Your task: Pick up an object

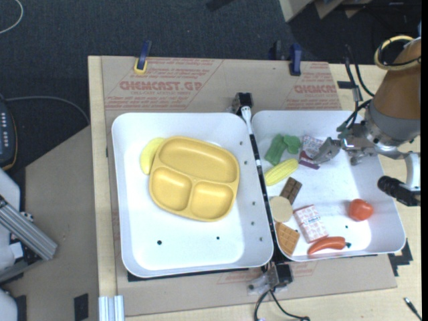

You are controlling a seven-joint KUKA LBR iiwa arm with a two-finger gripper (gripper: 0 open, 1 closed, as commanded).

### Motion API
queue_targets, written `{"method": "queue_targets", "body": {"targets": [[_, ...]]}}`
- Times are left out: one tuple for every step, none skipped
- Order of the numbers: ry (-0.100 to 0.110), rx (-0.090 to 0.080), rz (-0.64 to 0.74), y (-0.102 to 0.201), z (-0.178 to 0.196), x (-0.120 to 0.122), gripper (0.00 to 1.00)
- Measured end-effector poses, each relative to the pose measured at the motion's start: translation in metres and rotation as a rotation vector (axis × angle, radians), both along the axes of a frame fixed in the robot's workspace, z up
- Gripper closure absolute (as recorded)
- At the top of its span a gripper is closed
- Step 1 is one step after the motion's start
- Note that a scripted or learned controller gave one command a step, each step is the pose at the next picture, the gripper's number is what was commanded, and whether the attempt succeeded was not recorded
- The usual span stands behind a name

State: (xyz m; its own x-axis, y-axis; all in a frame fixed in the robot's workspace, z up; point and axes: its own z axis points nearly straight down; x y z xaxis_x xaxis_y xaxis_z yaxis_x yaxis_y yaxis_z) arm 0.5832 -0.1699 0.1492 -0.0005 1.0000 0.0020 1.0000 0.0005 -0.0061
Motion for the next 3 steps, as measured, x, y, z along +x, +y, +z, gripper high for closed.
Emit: {"method": "queue_targets", "body": {"targets": [[0.002, 0.001, -0.001, 0.0, -0.064, 0.0, 0.0], [-0.003, -0.001, -0.001, 0.0, -0.065, 0.0, 0.0], [-0.007, -0.002, -0.001, 0.0, -0.053, 0.001, 1.0]]}}
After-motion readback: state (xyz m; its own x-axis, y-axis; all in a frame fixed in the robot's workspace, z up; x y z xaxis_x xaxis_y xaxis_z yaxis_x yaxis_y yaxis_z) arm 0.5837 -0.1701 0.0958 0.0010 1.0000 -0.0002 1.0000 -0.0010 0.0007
